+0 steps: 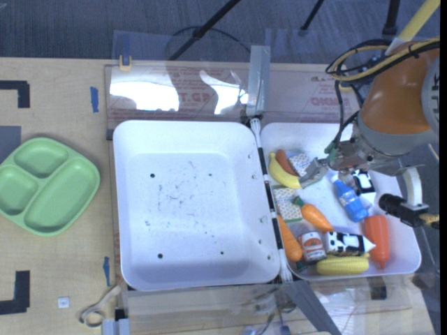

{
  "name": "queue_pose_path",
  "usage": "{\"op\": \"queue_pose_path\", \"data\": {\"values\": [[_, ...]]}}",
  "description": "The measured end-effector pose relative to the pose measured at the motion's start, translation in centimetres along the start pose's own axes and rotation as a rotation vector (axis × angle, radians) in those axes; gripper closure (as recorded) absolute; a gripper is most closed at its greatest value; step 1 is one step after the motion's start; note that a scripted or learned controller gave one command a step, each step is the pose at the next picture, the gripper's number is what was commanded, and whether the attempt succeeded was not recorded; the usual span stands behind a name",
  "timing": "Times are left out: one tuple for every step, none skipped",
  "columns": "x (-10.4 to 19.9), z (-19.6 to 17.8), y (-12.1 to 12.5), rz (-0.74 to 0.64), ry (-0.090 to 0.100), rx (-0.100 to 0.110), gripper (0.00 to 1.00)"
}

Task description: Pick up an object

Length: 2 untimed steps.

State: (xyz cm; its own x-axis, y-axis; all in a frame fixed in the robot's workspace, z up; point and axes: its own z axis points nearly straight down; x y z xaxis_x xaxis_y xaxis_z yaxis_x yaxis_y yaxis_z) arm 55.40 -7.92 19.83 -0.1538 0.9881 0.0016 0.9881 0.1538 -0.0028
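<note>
I see gripper (316,169) over right bin (412,257) | finger state: cannot tell | touching banana (282,175)? unclear | left bin (140,152) gives open room

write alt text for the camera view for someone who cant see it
A grey and orange robot arm reaches from the right over the right white bin, which holds toy food: a banana, carrots, a blue bottle and corn. A green divided plate sits on the bench at far left.

grey arm (391,135), orange band (394,96), black cables (360,58)
</note>
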Motion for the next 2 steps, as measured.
{"op": "queue_pose_path", "data": {"values": [[-1.52, 11.23, -6.39, -0.118, -0.002, -0.007, 0.0], [-1.55, 10.38, -6.23, -0.116, -0.001, -0.01, 1.0]]}}
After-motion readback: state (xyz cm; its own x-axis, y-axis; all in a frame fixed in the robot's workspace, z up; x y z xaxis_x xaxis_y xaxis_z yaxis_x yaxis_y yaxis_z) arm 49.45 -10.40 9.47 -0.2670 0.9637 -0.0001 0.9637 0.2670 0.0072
